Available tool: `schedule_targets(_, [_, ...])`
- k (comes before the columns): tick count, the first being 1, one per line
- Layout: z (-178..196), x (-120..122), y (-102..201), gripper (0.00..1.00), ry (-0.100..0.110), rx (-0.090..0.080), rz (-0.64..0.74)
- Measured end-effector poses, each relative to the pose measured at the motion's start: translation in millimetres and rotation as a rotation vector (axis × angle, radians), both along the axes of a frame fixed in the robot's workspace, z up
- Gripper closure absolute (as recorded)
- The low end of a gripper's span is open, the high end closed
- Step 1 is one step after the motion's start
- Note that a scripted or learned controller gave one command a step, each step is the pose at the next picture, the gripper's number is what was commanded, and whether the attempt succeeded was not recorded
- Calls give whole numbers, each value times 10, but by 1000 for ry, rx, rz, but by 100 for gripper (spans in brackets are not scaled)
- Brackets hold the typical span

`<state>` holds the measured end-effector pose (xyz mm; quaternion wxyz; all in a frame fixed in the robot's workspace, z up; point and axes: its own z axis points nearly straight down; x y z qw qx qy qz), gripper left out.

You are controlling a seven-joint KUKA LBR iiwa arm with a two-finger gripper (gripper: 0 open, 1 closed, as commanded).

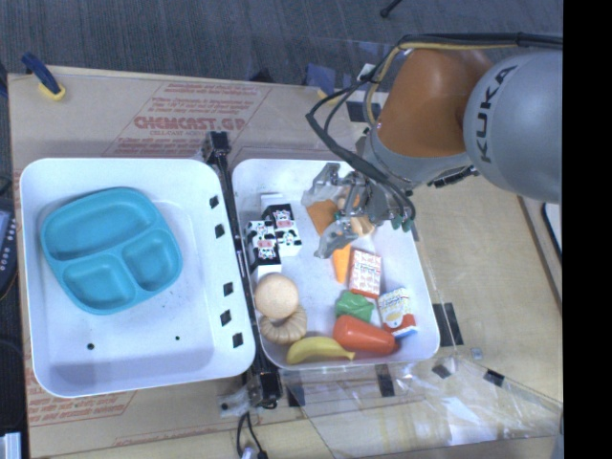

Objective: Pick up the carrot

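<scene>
Orange shows at two spots in the right-hand shallow white bin (421,256): a long, tapered orange-red plastic carrot with a green top (363,334) lying near the bin's front wall, and a smaller orange piece (341,262) just below the metal two-finger hand (337,220). The hand hangs over the bin's back half, well apart from the carrot, and whether it is clenched, released or grasping anything I cannot tell, since the wrist and cables crowd it. The carrot lies flat, touching a yellow plastic banana (316,350) on its left and close under a small red-and-white printed carton (364,273); a round beige bread roll (276,295) and a black-and-white cow-patterned box (273,234) sit further left. Such crowding probably leaves the hand little room beside the carrot. A blue compartment tray (107,247) rests alone in the left white bin (134,371), likely as a drop-off spot.
</scene>
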<state>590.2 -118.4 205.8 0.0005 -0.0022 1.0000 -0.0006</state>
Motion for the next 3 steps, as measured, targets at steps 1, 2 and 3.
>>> schedule_targets(1, [-962,68,-251,0,-12,-3,-13])
schedule_targets(2, [-868,74,-239,100,-12,-4,-6])
schedule_targets(3, [-397,-32,-457,100,-5,0,-228])
